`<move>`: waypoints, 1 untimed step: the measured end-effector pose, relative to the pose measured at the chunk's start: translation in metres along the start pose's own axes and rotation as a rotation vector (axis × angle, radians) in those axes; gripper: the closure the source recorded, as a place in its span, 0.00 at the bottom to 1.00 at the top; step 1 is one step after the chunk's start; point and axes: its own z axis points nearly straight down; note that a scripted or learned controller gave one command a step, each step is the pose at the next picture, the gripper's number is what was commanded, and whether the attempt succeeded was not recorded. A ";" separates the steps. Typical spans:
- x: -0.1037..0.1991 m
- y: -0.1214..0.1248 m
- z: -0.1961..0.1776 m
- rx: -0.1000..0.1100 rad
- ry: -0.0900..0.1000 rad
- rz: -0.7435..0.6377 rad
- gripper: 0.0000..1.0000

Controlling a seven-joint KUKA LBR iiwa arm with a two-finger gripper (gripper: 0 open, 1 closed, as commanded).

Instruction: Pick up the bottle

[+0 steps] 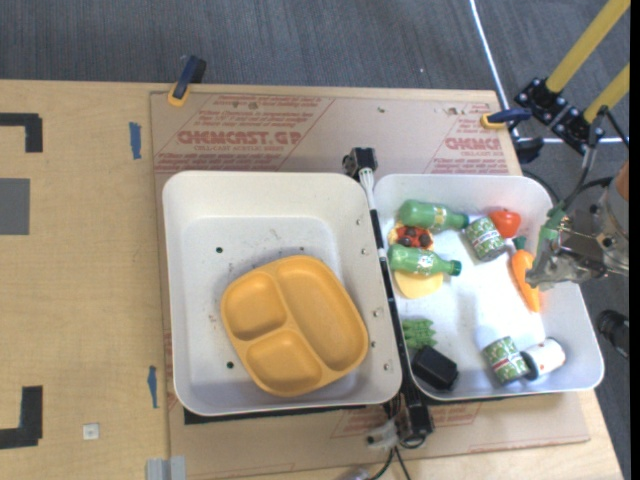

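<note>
Two green bottles lie in the right bin (470,313): one (430,214) near the back, the other (422,261) just in front of it by the left wall. A small bottle with a green label and a white cap (520,357) lies at the front right. My gripper (548,264) hangs over the bin's right side, right beside an orange carrot (523,278). It is well to the right of the two green bottles and behind the capped one. Nothing shows between its fingers.
The right bin also holds a green-labelled can (485,238), a red piece (505,221), a yellow piece (420,286), a leafy green item (418,330) and a black block (435,368). A yellow divided plate (292,323) lies in the left bin (200,218).
</note>
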 end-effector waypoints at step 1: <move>-0.060 0.020 0.048 0.003 0.000 0.033 1.00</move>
